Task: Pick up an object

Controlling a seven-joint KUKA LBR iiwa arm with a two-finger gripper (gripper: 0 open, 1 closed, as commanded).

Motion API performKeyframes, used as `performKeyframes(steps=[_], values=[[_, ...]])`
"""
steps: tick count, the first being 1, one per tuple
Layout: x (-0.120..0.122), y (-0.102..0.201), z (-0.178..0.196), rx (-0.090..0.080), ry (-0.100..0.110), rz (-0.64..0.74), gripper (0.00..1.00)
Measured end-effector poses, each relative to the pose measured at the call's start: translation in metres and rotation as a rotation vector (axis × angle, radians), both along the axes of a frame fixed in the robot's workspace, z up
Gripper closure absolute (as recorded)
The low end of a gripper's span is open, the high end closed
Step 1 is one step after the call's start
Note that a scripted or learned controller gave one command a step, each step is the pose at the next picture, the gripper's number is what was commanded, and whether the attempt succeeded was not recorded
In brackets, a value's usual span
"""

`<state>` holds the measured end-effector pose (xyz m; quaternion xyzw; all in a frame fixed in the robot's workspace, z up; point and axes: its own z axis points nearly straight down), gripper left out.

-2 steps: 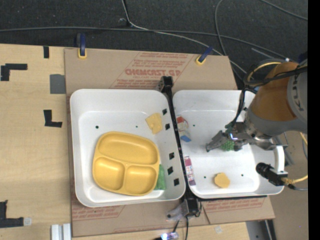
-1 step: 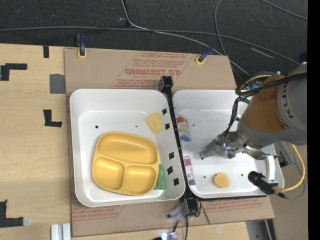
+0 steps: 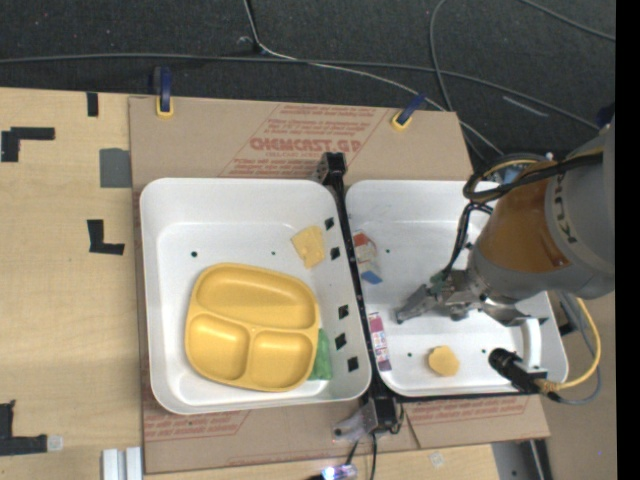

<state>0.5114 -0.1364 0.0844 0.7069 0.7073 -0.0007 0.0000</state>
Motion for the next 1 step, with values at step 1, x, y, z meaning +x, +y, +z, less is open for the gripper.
performKeyframes(steps=[1], values=[[0.0008, -0.0006, 0.0114, -0.002, -0.003, -0.001, 1.00]])
